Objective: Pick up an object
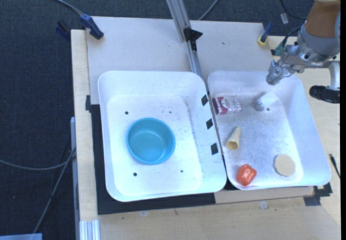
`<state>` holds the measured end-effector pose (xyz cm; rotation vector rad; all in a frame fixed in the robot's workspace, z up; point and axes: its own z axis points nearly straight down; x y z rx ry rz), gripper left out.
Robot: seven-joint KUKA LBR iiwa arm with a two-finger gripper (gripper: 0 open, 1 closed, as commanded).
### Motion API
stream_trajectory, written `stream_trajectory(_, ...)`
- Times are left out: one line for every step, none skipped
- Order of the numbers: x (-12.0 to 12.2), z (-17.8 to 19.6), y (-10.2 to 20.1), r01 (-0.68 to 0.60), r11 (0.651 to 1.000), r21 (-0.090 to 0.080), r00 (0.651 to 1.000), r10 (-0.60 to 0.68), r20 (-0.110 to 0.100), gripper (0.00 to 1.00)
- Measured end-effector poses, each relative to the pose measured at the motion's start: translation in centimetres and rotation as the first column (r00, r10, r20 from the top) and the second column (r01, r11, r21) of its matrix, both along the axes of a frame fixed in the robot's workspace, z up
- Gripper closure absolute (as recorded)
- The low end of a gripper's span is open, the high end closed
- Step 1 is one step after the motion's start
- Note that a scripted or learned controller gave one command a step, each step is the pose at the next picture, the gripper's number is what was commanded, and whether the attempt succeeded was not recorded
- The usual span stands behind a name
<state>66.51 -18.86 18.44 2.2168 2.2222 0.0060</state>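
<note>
Whether the claw [274, 75] is open or shut I cannot tell; it should drop straight over the small grey piece [264, 102] just below before closing.

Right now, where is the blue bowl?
The blue bowl sits alone in the left bin, toward its near side, across the divider from the cone in the right bin.

Two white bins sit side by side: a left bin [108, 125] and a right bin [308, 125]. The left holds one blue bowl [151, 140]; the right holds five things: one red-and-white packet [226, 105], one small grey piece [265, 102], one cone [233, 138], one red pepper [246, 174], one tan disc [284, 165].
</note>
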Motion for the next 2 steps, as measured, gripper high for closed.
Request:
stream_trajectory(0.2,4.8,0.0,0.001,1.000,-0.002,1.000,-0.001,0.006,1.00)
stream_trajectory(-0.5,6.2,5.5,-0.003,1.000,0.005,1.000,0.003,-0.009,1.00)
